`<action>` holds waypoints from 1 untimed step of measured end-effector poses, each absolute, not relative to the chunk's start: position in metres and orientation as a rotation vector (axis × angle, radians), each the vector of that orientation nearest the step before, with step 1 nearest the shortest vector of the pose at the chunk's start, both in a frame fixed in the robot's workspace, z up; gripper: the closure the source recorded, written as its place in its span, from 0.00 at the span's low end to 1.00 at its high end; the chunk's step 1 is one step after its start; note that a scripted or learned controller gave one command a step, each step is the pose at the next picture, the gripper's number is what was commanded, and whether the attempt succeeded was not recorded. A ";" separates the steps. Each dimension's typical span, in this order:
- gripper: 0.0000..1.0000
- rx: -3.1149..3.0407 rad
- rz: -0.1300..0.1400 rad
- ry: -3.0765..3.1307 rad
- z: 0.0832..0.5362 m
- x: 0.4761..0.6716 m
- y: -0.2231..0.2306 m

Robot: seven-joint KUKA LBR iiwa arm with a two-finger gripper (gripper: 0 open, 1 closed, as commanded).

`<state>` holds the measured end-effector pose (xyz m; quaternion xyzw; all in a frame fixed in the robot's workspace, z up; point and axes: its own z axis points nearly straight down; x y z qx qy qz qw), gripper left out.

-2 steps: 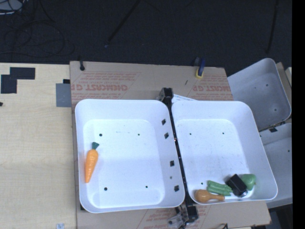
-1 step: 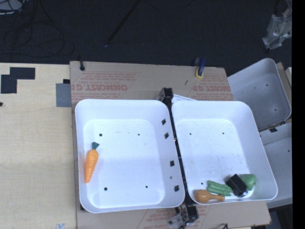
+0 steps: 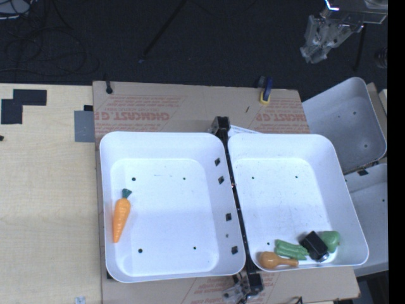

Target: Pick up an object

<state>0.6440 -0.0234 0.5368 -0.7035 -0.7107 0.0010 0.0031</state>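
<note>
A toy orange carrot (image 3: 121, 215) with a green top lies by the left wall of the left bin (image 3: 158, 145). In the right bin (image 3: 285, 145), at its near right corner, lie several small items together: a green pod-shaped toy (image 3: 292, 249), a black block (image 3: 314, 244), a green rounded piece (image 3: 330, 238) and an orange-brown pear-shaped toy (image 3: 276, 260). My gripper (image 3: 318, 45) hangs high at the top right, above the dark background and well away from both bins, with nothing visible in it.
The bins sit on a cardboard sheet (image 3: 196, 109) on the bench. A black divider clip strip (image 3: 229, 195) runs between the bins. A yellow-and-blue clamp (image 3: 266, 91) stands at the cardboard's far edge. Grey metal plates (image 3: 351, 122) lie to the right.
</note>
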 end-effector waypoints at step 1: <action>1.00 -2.209 0.002 -2.227 0.537 0.644 0.052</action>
